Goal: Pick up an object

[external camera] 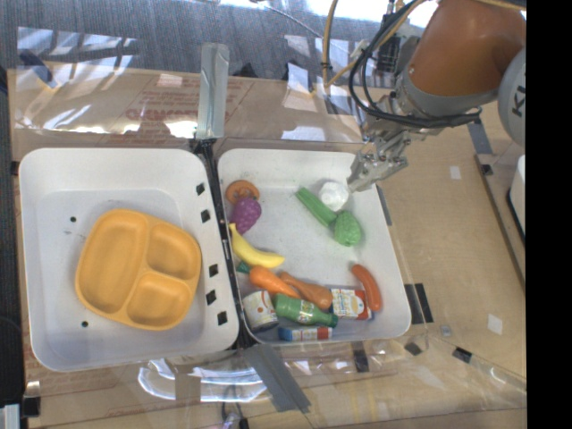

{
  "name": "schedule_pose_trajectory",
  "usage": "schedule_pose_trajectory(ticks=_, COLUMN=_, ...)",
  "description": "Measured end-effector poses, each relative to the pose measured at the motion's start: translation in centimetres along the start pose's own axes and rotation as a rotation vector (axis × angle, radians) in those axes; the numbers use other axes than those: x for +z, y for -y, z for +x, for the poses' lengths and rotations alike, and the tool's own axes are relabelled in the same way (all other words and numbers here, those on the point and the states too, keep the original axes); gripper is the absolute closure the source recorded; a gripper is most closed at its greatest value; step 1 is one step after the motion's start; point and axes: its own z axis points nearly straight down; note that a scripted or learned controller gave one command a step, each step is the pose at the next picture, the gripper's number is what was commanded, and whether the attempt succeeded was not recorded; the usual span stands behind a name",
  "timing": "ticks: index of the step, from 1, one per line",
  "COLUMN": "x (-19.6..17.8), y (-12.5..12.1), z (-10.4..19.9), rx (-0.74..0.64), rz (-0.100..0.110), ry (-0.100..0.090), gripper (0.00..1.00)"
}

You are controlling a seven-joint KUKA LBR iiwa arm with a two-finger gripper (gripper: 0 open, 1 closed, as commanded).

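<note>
The right bin (pixel 386 239) holds several toy foods. Among them are a white lump (pixel 333 195), a green cucumber (pixel 314 206), a green leafy piece (pixel 348 229), a purple fruit (pixel 247 213), a banana (pixel 254 254), a carrot (pixel 273 281), a green bottle (pixel 304 311) and a red sausage (pixel 367 288). My gripper (pixel 374 170) hangs over the bin's far right corner, just right of and above the white lump. I see nothing held in it.
The left bin (pixel 45 195) carries a yellow divided plate (pixel 138 268). A round orange piece (pixel 242 190) lies near the divider between the bins (pixel 217 231). Small cartons and bottles (pixel 344 304) crowd the right bin's near edge. Cables loop above the wrist (pixel 357 25).
</note>
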Motion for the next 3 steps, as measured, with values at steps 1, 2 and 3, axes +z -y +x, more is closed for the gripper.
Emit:
schedule_pose_trajectory(ticks=1, x=0.6, y=-3.7, z=1.0, rx=-0.395, rz=-0.003, ry=0.000, gripper=1.00)
schedule_pose_trajectory(ticks=2, x=9.9, y=-7.0, z=-1.4, rx=-0.775, rz=-0.007, ry=0.003, gripper=1.00)
schedule_pose_trajectory(ticks=3, x=1.1, y=-3.1, z=-6.7, rx=-0.721, rz=0.008, ry=-0.004, gripper=1.00)
